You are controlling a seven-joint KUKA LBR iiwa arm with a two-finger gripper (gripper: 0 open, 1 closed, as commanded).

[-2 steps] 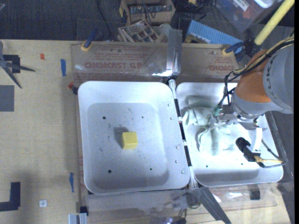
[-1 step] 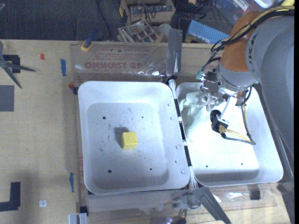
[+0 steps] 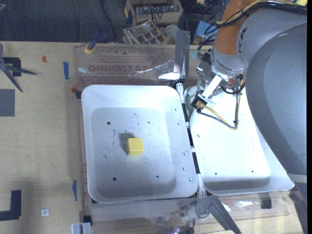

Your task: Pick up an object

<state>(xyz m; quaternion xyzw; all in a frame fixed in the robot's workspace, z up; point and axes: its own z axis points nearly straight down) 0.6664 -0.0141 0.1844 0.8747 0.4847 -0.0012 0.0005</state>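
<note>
Yellow block (image 3: 135, 146): you see it lying near the middle of the left bin's floor, clear of every wall, with nothing touching it.
Left bin (image 3: 97, 101): white and shallow, with small dark specks scattered over its floor around the block.
Right bin (image 3: 234, 155): it sits just beside the left bin, rims touching; its bare floor shows below the wrist.
Arm (image 3: 278, 91): grey, it reaches in from your right and covers the right bin's right side.
Orange band (image 3: 234, 18): it sits above the wrist, at the far end of the right bin.
Wrist (image 3: 225, 65): it hangs over the right bin's far left corner, well apart from the block.
Jaws: you cannot tell whether they are wide or narrow.
Surface (image 3: 39, 130): pale wood, with blue tape marks (image 3: 66, 70) left of the bins.
</note>
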